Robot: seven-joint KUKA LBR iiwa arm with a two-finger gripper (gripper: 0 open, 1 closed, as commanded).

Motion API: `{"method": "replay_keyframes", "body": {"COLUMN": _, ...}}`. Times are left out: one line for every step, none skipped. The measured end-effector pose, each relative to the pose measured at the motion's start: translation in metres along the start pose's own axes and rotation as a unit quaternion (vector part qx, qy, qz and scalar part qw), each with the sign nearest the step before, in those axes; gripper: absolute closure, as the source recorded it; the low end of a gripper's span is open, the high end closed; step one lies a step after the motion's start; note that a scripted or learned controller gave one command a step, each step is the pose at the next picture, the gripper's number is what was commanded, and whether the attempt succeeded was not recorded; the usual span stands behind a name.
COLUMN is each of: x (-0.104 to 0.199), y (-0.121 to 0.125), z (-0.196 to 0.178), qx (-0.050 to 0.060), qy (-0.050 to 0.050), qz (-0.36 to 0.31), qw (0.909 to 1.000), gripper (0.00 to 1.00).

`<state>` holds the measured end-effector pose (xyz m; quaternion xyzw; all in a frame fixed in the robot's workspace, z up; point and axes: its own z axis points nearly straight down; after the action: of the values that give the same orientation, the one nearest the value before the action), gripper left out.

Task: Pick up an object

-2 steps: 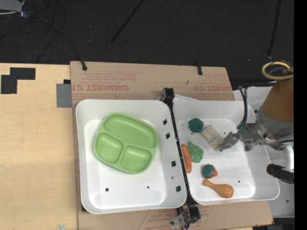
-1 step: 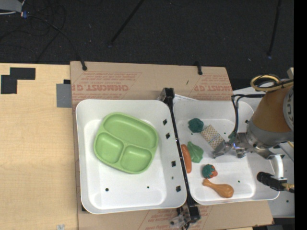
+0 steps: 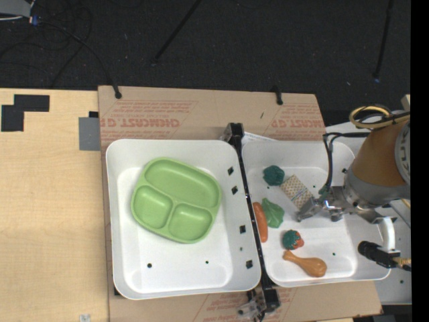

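The arm comes in from the right of the frame, and its end effector (image 3: 314, 210) hangs low over the right bin (image 3: 342, 263), its tips just beside a grey patterned block (image 3: 295, 189). I cannot tell how far apart it stands, and nothing shows clamped in it. Around it lie a dark teal lump (image 3: 273, 175), a green leafy piece (image 3: 272, 212), an orange carrot (image 3: 260, 221), a small broccoli-like piece (image 3: 291, 239) and a tan drumstick (image 3: 306, 263). The left bin (image 3: 127, 267) carries a green divided plate (image 3: 175, 199).

Bench (image 3: 47, 200) bears cardboard (image 3: 201, 116), two bins (image 3: 127, 260).
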<state>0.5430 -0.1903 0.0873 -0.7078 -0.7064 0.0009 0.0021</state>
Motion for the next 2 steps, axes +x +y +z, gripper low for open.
{"method": "replay_keyframes", "body": {"x": -0.001, "y": 0.000, "z": -0.011, "qx": 0.000, "qy": 0.000, "qz": 0.001, "qw": 1.0000, "gripper": 1.00}}
{"method": "replay_keyframes", "body": {"x": -0.003, "y": -0.010, "z": -0.063, "qx": -0.002, "qy": -0.001, "qz": 0.001, "qw": 1.0000, "gripper": 1.00}}
